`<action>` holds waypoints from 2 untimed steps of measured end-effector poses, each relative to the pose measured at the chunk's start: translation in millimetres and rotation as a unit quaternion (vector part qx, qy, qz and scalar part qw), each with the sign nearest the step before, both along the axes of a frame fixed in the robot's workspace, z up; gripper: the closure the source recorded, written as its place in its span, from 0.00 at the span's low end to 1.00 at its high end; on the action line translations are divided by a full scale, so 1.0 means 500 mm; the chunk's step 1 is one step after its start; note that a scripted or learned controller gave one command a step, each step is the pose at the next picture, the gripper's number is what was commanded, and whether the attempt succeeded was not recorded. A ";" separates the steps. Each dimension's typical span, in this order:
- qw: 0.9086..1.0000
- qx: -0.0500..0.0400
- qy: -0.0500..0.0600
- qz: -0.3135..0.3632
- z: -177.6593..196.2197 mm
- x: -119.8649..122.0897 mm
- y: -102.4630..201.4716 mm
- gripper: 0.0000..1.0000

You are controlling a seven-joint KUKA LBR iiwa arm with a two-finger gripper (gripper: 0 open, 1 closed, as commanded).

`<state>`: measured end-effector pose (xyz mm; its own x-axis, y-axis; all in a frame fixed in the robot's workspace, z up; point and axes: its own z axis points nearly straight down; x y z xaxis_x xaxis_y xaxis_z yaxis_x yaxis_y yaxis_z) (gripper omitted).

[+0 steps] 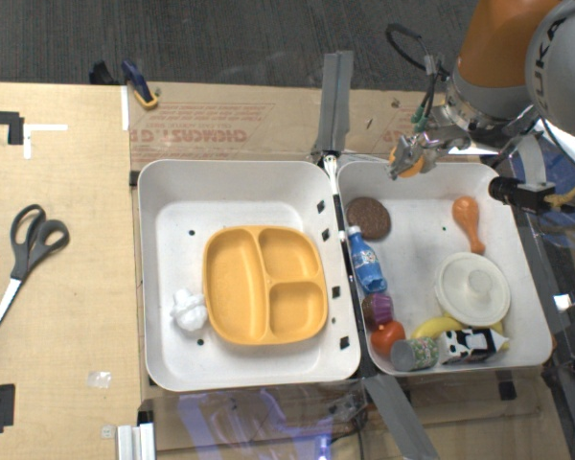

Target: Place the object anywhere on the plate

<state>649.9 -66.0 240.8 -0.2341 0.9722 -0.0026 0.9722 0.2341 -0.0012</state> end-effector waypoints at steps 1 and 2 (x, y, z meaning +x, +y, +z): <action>0.998 0.001 0.001 0.062 -0.101 -0.041 0.219 1.00; 0.976 0.001 0.002 0.217 -0.188 -0.187 0.335 1.00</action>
